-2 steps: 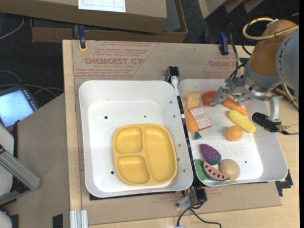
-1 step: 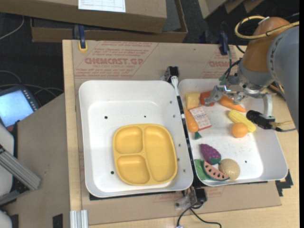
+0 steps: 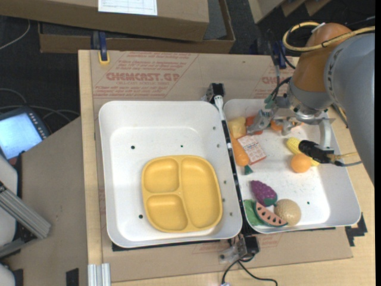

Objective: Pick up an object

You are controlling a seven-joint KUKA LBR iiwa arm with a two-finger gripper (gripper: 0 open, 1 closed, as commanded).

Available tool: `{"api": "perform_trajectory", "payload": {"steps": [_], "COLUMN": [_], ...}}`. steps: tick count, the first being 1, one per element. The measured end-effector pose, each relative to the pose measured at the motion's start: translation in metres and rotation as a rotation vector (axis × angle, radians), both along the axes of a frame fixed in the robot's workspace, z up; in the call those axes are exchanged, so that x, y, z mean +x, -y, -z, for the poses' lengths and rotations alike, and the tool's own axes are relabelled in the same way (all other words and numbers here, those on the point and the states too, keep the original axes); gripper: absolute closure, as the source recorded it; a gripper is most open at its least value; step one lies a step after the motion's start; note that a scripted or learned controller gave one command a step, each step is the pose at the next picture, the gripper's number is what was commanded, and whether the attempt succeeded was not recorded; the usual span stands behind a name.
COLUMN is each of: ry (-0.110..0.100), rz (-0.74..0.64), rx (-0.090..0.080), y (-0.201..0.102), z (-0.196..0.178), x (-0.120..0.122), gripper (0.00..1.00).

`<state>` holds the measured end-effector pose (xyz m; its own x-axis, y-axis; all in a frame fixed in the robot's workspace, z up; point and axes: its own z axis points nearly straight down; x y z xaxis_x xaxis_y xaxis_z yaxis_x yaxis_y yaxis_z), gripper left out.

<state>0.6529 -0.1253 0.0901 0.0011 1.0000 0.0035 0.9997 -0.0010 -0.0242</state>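
The right bin [image 3: 339,210] holds several toy foods. An orange carrot [image 3: 240,154] lies beside a small white and red packet [image 3: 254,149] at the left wall. A yellow corn cob [image 3: 296,145] and an orange ball [image 3: 300,164] lie towards the right. At the front are purple grapes [image 3: 262,191], a watermelon slice [image 3: 260,214] and a tan potato [image 3: 287,210]. A yellow wedge [image 3: 237,126] and small red pieces [image 3: 257,123] sit at the back. My gripper [image 3: 300,124] hangs low over the back of this bin, just above the corn and the red pieces.
The left bin [image 3: 119,124] holds a yellow divided plate [image 3: 180,192]. A black clamp [image 3: 216,92] sits where the bins meet at the back. The grey arm with its orange band [image 3: 321,46] covers the right bin's back right corner. Cardboard boxes stand behind the bench.
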Motion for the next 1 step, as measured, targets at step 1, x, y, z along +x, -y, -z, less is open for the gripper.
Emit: {"api": "perform_trajectory", "payload": {"steps": [1], "ry": [-0.020], "rz": [-0.002], "rx": [0.005], "y": [-0.0013], "z": [0.0051], "x": [0.0068], "gripper": [0.00]}}
